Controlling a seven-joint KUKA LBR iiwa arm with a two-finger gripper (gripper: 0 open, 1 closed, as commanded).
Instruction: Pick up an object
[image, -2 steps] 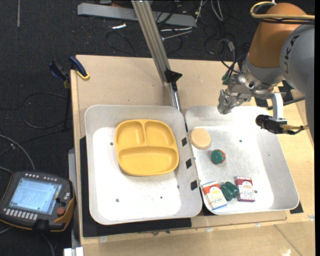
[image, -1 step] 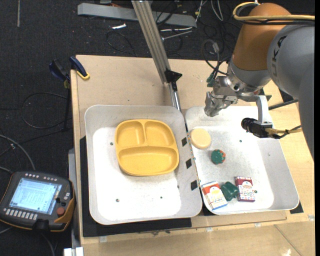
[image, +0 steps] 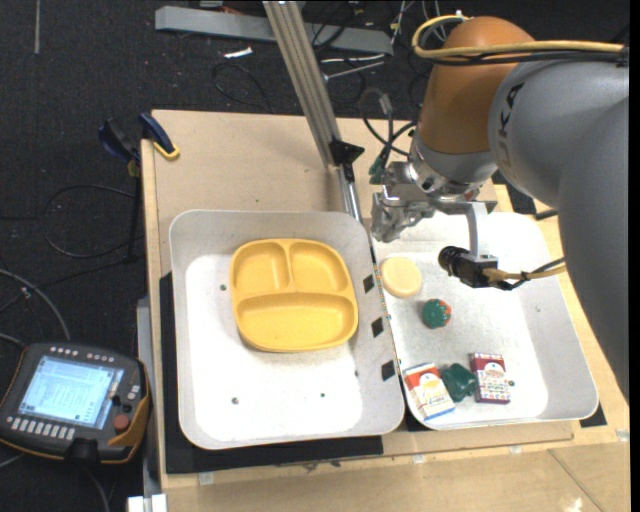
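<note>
We take the pale yellow round piece (image: 402, 277) as the likeliest thing to pick: it lies in the right bin (image: 560, 330), at that bin's far left corner, close against the divider between the bins. Nearer to us and to its right sits a small green ball-like toy (image: 436, 313) with an orange patch, and along the near edge lie a red-and-white small box (image: 429, 390), a dark green lump (image: 460, 380) and a second red box (image: 490, 378).

The gripper (image: 398, 222) hangs over the far rim of the right bin, so the round piece lies just toward the near side of it, almost directly below. Being round, the piece offers no long axis to line up with.

Whether the fingers are spread or closed we cannot tell (they blur into the dark metal of the wrist). Nothing appears to be held. The yellow divided tray (image: 294, 295) occupies the left bin (image: 200, 400), well apart.
</note>
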